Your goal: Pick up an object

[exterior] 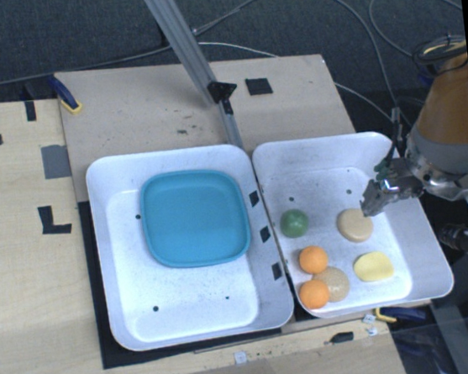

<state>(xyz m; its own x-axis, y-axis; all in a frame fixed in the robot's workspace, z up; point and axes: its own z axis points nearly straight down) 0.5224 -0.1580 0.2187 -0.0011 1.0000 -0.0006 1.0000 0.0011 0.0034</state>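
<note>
Right bin (414, 278): held two orange balls (312, 260) and (314, 294), tan disc (334, 283), yellow piece (373, 267), green ball (294, 223), beige round (356, 225).
Gripper (377, 198): just beside beige round, at its 1 o'clock; jaw state could not be told.
Left bin (125, 263): held blue plate (195, 217).

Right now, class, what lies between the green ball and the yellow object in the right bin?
In the camera view, a beige round piece lies roughly between the green ball and the yellow object, slightly above the direct line; the gripper hangs just above it.
</note>
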